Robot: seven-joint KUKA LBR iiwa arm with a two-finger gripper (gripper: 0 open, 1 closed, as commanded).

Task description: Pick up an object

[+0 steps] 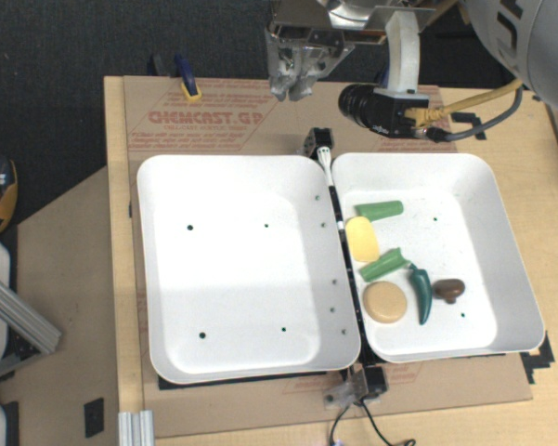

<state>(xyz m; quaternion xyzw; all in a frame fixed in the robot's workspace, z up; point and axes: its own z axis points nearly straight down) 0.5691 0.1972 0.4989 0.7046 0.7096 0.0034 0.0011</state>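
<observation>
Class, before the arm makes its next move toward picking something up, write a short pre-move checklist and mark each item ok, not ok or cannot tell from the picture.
1. Objects available in the right bin: ok; a yellow piece, a tan disc, a brown piece and green pieces lie there.
2. Gripper raised above the bins: ok; it hangs over the cardboard behind them.
3. Gripper above a target: not ok.
4. Target standing apart from its neighbours: not ok; the pieces crowd together near the bin's left wall.
5. Finger state: cannot tell.
</observation>
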